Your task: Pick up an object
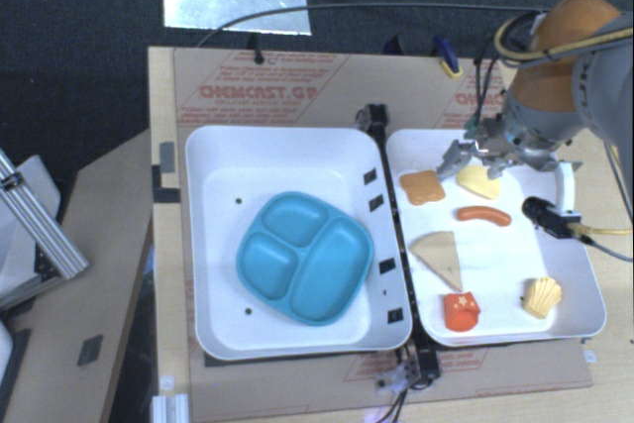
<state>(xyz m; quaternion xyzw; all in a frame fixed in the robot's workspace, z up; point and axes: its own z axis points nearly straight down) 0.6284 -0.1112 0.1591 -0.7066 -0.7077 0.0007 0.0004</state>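
Fingers (474, 157) over six food pieces

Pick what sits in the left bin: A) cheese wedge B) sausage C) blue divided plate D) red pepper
C: the blue plate lies alone in the left bin, while the sausage, red pepper and wedge all lie in the right bin.

place: robotics lab | evidence: white bins (297, 139) on taped cardboard bench (267, 79), loose cables (347, 7), aluminium framing (40, 233)
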